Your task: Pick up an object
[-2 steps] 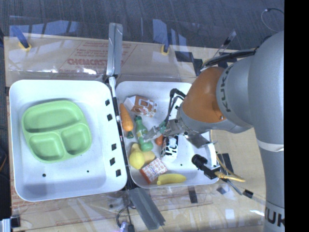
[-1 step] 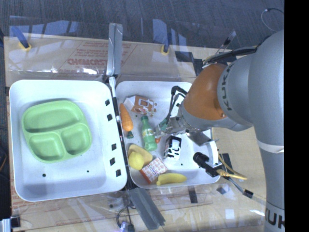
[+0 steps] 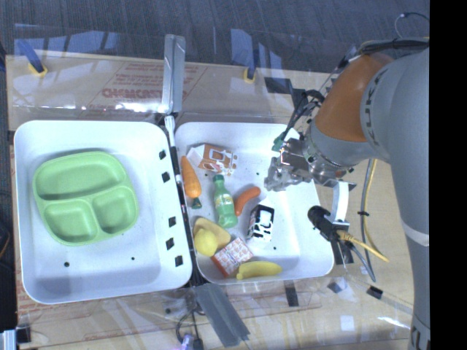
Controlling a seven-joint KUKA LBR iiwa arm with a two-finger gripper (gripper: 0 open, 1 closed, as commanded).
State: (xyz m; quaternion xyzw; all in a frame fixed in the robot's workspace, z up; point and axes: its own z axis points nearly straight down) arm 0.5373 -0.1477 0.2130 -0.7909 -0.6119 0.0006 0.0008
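My gripper (image 3: 279, 178) hangs over the right side of the right bin (image 3: 288, 250), above bare white floor, just right of an orange carrot piece (image 3: 247, 197). Below it lies a black-and-white patterned object (image 3: 260, 222). A green bottle (image 3: 223, 203) stands in the bin's middle, a longer carrot (image 3: 190, 179) lies at the left wall, and a printed snack packet (image 3: 218, 158) sits at the back. A yellow lemon (image 3: 206, 240), a red-and-white packet (image 3: 233, 255) and a banana (image 3: 257, 270) crowd the front. Nothing shows between the fingers.
The left bin (image 3: 139, 268) holds a green divided plate (image 3: 86, 196). A metal divider post (image 3: 173, 75) rises between the bins at the back. The arm's orange band and grey body fill the area right of the right bin.
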